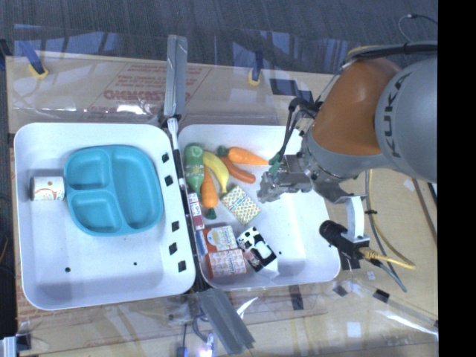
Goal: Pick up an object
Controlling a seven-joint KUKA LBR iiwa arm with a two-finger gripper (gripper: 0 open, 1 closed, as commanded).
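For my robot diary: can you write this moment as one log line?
arm over right bin | gripper beside checkered block | nothing visibly held

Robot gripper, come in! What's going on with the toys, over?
Gripper low over right bin, nothing seen between fingers. Banana, carrots, patterned block lying at bin's left side. Path looks clear, over.

Blue tray (113, 190), yellow banana (217, 171)
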